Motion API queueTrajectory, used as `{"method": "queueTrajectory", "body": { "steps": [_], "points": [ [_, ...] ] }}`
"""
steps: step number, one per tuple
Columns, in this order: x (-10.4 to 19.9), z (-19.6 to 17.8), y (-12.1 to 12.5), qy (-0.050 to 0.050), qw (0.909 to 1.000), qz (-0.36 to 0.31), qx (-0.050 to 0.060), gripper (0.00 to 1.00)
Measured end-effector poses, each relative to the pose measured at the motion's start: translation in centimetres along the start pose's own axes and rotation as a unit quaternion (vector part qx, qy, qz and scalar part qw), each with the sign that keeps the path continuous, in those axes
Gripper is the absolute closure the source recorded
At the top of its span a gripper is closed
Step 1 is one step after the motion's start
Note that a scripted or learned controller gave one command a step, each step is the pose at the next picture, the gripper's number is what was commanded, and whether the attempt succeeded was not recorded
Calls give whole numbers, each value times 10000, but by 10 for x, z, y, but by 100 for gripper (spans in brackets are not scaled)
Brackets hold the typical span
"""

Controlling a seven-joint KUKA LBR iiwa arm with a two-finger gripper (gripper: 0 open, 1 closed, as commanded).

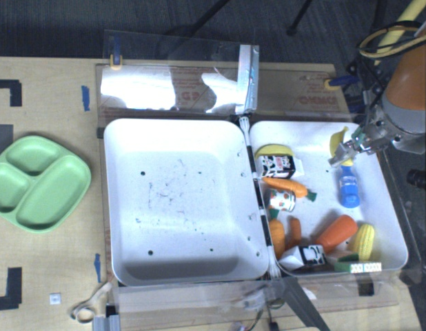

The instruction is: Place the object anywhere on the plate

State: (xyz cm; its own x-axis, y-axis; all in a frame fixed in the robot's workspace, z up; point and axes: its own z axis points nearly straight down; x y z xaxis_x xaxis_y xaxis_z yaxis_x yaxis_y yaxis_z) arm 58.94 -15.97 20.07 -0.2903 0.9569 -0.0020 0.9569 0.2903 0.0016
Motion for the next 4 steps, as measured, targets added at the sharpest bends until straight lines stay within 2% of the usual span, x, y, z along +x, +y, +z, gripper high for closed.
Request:
{"method": "queueTrajectory", "body": {
  "steps": [1, 2, 3, 4],
  "points": [
    [109, 7, -5, 13, 9999, -161, 5, 100],
    [109, 7, -5, 12, 9999, -158, 3, 0],
    [109, -4, -4, 8, 9999, -164, -13, 100],
    [132, 16, 39, 5, 9994, -354, -7, 100]
  ]
}}
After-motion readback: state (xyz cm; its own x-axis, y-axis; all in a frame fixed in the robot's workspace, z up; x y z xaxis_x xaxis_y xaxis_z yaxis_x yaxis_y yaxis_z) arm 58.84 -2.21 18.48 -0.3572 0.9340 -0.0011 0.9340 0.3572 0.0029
